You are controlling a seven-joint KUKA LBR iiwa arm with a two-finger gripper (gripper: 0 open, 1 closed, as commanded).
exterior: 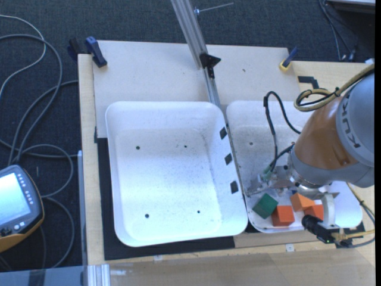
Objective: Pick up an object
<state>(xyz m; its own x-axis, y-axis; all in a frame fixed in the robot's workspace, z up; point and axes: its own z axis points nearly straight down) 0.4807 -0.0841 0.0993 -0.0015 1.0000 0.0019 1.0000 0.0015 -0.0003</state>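
In the right bin [250,130], near its front edge, lie a green block [265,205] and an orange block [283,215]. A second orange block [308,205] sits just right of them, partly hidden under the arm. The grey arm with its orange band reaches over the bin's right half. My gripper [271,182] hangs low just above and behind the green block; the wrist hides its fingers.
The left bin [166,171] lies beside the right one, with black clips along the shared rim. A metal pole [190,28] slants up from the bench's back. Black cables loop over the right bin. A tablet [15,198] sits at far left.
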